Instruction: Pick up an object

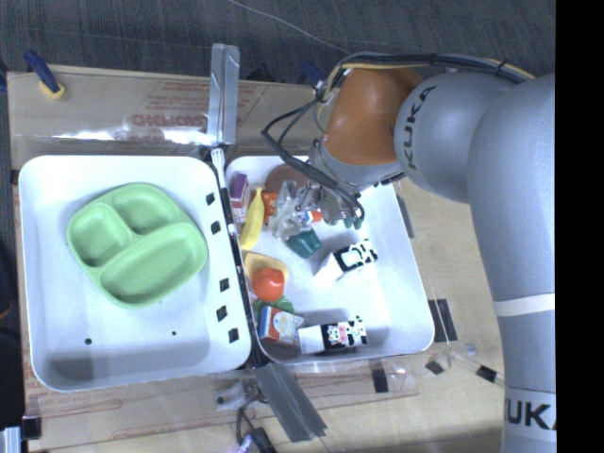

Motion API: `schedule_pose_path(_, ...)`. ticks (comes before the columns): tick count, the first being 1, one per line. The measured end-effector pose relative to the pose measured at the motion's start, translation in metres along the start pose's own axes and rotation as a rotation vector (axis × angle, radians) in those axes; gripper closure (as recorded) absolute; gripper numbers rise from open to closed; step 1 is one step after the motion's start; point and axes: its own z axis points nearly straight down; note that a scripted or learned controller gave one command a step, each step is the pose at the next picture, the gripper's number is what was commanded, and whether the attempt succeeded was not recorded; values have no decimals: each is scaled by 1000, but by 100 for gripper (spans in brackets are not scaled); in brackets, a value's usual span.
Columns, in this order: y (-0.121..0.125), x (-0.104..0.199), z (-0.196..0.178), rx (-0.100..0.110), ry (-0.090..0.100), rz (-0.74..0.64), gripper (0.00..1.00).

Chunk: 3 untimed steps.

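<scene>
At the left of the frame the left shallow white plastic bin (38,281) holds one thing, a pale green three-compartment plastic plate (138,242) lying flat and a little tilted on the bin floor, its smooth moulded wells facing up; it looks set apart here as a spare place rather than as something to grab. A row of small black clips (225,281) runs down the seam where the two bins meet, seemingly to keep them side by side. Moving right, the right shallow white plastic bin (401,291) carries the clutter, which I take to be the pool from which the arm may choose: a long yellow banana-like piece (253,217) along the left wall, an orange-red rounded toy on a yellow base (268,282) below it, a small printed carton (279,325) near the lower wall, a black-and-white cow-patterned block (343,334) beside that, a second cow-patterned block on a white card (351,257) near the middle, and a teal blocky piece (305,243) just under the tool. The two-finger metal gripper (307,213) hangs over the upper part of this bin, right among the pieces there, beneath the arm's orange band (363,121) and grey curved casing (491,159) at the upper right; its shiny parts blend with the things below, so I cannot tell how it is set or whether anything is caught in it. The likely target, to my eye, is the teal piece or its neighbours directly below.
</scene>
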Motion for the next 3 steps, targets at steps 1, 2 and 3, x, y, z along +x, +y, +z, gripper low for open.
schedule_pose_path(1,1,-9,-69,-1,-14,-62,100)
schedule_pose_path(2,49,-11,-106,-3,-11,-75,100)
schedule_pose_path(3,119,-32,-90,-4,-9,-179,100)
